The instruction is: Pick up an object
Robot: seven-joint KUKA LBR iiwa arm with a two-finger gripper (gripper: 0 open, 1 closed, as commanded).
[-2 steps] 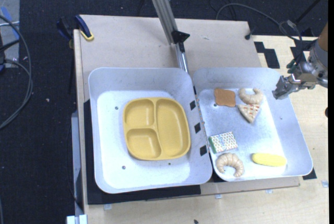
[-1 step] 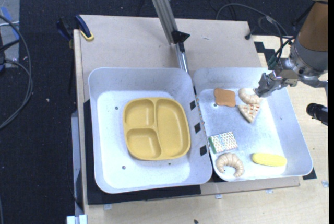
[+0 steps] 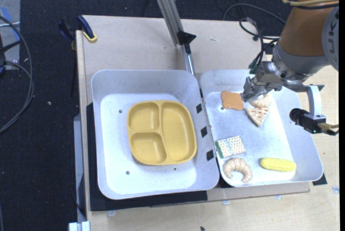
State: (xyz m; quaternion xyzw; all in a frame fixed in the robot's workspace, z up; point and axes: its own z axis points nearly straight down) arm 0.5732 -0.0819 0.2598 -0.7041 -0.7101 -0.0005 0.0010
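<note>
The right bin (image 3: 302, 133) holds an orange-brown flat piece (image 3: 232, 100), a pizza-slice toy (image 3: 258, 115), a pale piece (image 3: 264, 100) right under the gripper, a green-and-white square packet (image 3: 230, 146), a croissant (image 3: 238, 168) and a yellow corn cob (image 3: 277, 164). My gripper (image 3: 253, 92) is low over the back of the right bin, between the orange-brown piece and the pale piece, touching or nearly touching them. The arm's body hides the fingertips.
The left bin (image 3: 108, 111) holds a yellow three-compartment plate (image 3: 161, 133). A slanted metal pole (image 3: 168, 1) rises behind the bins. A black camera or fixture (image 3: 304, 118) hangs off the wrist over the right bin's edge. Cables lie at the back of the bench.
</note>
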